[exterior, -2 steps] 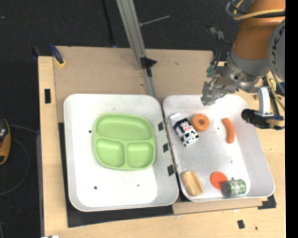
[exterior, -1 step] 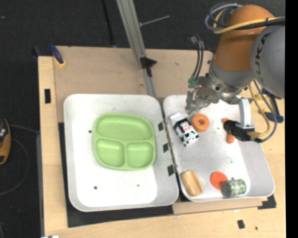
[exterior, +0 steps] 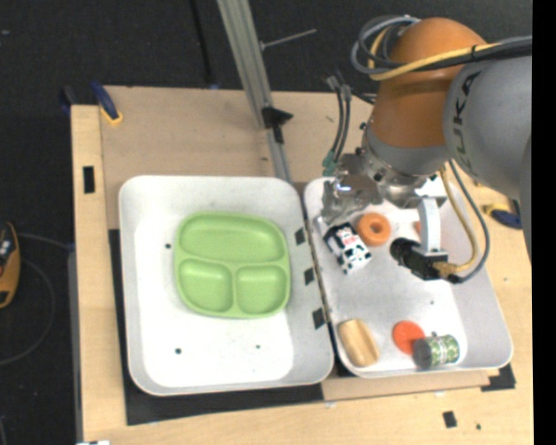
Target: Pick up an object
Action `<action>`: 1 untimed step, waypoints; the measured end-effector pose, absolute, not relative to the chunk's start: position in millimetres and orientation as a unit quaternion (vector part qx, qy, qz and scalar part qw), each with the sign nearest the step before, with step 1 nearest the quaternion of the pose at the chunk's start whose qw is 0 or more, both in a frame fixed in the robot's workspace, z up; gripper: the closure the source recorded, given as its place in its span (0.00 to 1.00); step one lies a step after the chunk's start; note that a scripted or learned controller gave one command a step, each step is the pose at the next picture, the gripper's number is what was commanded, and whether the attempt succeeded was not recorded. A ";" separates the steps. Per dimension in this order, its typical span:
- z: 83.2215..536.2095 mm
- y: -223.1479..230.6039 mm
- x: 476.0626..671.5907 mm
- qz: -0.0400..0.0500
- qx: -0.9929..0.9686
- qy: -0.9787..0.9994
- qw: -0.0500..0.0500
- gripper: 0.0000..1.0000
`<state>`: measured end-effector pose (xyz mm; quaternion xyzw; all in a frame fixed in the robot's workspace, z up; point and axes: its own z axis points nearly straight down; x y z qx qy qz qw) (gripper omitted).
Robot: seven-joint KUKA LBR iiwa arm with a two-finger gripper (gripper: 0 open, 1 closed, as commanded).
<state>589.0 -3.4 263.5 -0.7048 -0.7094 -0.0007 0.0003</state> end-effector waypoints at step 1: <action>255.2 53.5 583.0 0.000 -0.704 -0.710 0.000 1.00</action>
